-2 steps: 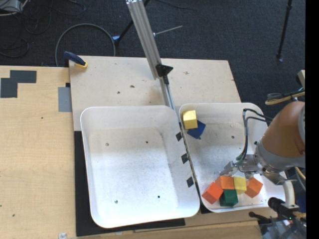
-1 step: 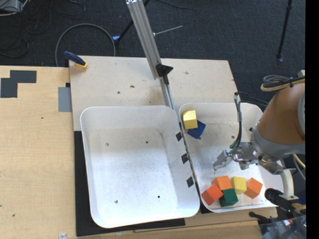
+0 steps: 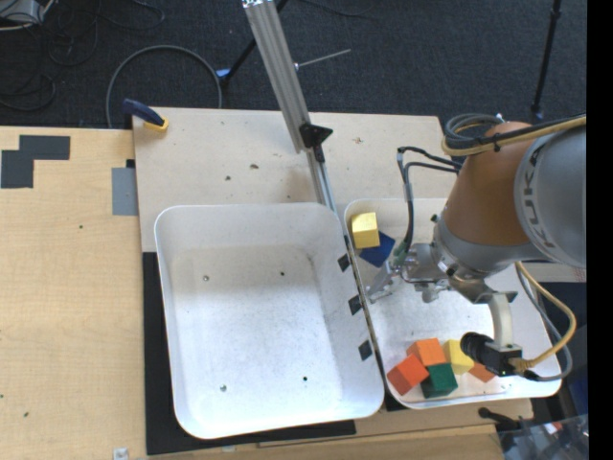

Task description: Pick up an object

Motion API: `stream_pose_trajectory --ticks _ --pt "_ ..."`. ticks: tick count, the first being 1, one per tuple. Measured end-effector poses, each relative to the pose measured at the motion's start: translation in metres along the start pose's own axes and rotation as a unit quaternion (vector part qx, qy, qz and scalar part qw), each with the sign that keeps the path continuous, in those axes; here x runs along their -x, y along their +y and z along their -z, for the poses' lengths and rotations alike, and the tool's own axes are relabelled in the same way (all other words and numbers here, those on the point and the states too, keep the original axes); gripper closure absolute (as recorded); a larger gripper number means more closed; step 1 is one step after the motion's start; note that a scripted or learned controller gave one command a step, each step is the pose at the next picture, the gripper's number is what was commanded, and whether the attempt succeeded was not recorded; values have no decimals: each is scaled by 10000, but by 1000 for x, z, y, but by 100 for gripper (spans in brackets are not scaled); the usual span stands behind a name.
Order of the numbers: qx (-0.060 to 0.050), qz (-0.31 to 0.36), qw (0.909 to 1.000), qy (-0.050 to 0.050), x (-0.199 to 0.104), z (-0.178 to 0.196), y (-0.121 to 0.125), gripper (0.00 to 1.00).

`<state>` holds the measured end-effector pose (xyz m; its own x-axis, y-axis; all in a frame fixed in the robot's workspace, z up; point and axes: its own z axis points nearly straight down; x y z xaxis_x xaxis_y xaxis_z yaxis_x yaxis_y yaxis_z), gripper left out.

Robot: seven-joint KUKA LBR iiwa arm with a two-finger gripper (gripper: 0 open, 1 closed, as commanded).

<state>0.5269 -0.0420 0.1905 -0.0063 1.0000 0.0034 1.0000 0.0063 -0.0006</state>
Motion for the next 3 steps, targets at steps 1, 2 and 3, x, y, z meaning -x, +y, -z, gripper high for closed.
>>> stream_pose_trajectory --ticks 1,2,3 --pt "3 -37 10000 -30 58 -14 76 0" --pt "-5 -40 10000 -15 75 -67 117 0" --pt "2 -39 10000 -8 48 12 31 0"
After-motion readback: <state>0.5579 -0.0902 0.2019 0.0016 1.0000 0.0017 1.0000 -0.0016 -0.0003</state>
